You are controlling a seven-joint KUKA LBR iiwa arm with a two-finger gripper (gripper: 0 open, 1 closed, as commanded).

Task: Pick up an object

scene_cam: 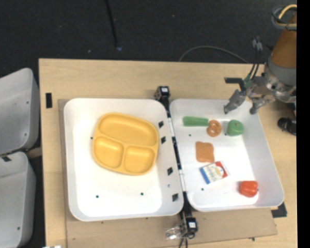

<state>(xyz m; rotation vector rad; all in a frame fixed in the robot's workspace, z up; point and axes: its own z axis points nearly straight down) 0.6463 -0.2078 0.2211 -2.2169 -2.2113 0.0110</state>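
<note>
Bench: two white bins.
Left bin: yellow tray.
Gripper: fingers apart, nothing between, far edge of right bin.
Green ball: just near of gripper.

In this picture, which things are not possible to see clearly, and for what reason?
- Arm, camera view: cut off by the right edge.
- Hand: small and blurred, so open or shut is unclear.
- Small carton: print too small to read.
- Orange ring-shaped item and brown piece: too small to identify.
</note>
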